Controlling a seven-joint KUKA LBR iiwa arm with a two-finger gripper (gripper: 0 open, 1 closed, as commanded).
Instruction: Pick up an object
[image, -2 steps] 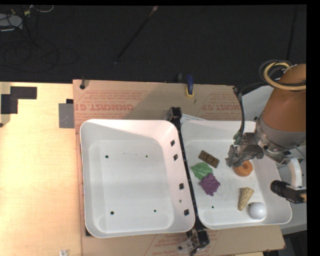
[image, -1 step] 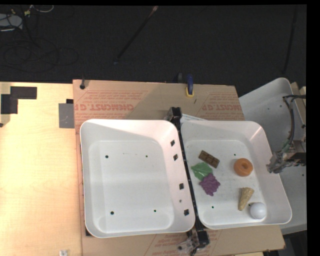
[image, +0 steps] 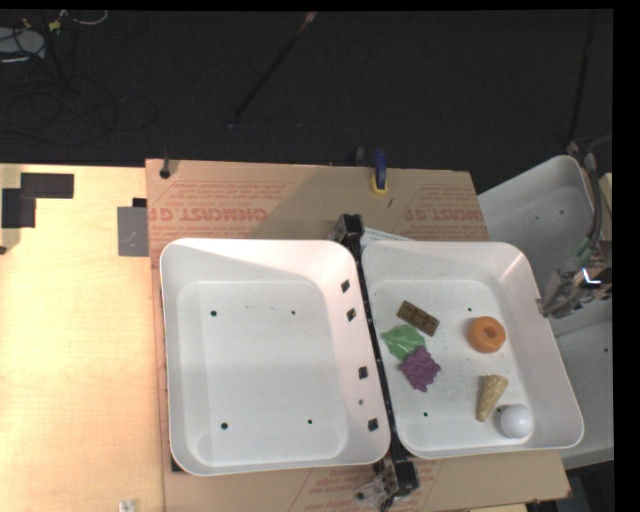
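The right bin (image: 520, 270) holds several small objects. A brown chocolate bar (image: 418, 318) lies near its middle, and an orange donut (image: 487, 334) sits to the right of it. A green leafy piece (image: 402, 341) touches a purple grape bunch (image: 421, 369) by the bin's left wall. A tan cone (image: 490, 395) and a white ball (image: 515, 421) lie at the front right. My gripper (image: 572, 290) hangs at the view's right edge, just outside the right bin's right rim and away from all the objects.
The left bin (image: 180, 300) stands beside the right one on a brown cardboard sheet (image: 250, 205). A pale wooden bench top (image: 70, 340) stretches to the left. A grey-white panel (image: 545, 200) rises behind the right bin's far right corner.
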